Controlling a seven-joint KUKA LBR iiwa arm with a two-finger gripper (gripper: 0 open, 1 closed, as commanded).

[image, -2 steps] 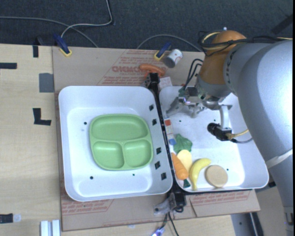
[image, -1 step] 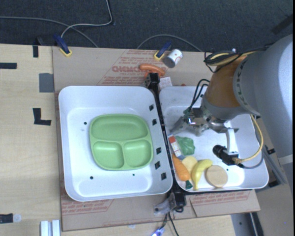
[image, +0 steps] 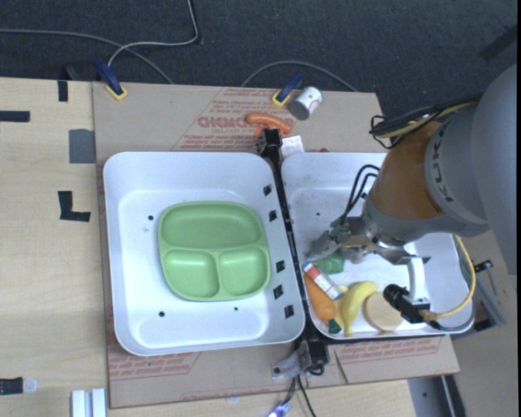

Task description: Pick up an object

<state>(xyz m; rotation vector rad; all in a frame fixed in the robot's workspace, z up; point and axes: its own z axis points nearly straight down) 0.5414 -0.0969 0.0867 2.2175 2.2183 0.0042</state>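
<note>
My gripper [image: 337,248] reaches down into the right bin [image: 330,181], just left of its middle, under the orange-banded wrist [image: 408,185]. Close below it lie an orange carrot-like toy [image: 323,301], a yellow banana [image: 356,302] and a tan round piece [image: 382,313], all near the bin's front. A red-and-white tube [image: 317,276] rests beside the carrot. A small green thing [image: 332,263] sits right at the fingertips; whether it is between them is hidden.
The left bin [image: 126,233] holds a green three-compartment plate [image: 214,249]. A black divider [image: 282,224] runs between the bins. Behind them on the cardboard lie an orange item [image: 269,122] and a grey cylinder [image: 305,102]. Cables cross the dark floor.
</note>
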